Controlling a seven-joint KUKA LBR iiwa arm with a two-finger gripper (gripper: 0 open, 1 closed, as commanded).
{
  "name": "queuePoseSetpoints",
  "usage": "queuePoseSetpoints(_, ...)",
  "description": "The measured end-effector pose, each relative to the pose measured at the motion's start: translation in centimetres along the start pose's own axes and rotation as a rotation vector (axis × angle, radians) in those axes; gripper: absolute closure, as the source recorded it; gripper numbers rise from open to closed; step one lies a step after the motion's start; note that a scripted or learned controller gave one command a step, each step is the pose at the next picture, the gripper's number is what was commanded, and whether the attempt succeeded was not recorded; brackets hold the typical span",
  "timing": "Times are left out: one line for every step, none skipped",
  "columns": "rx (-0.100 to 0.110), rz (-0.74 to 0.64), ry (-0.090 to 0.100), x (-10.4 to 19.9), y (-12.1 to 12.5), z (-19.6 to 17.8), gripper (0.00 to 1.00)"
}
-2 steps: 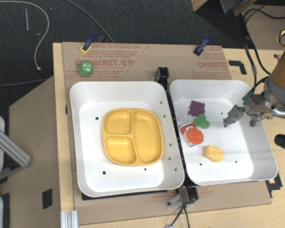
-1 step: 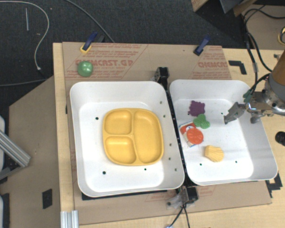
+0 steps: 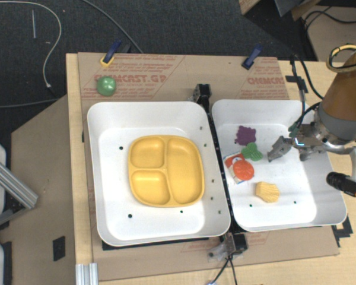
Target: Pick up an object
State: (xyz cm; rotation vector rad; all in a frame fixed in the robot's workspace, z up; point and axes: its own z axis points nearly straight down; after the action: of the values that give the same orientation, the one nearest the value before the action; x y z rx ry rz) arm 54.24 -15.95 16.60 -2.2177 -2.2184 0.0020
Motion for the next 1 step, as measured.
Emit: queuePoseSetpoints(0.003,0.001,0.001,-0.01,-0.72,6.07,0.00)
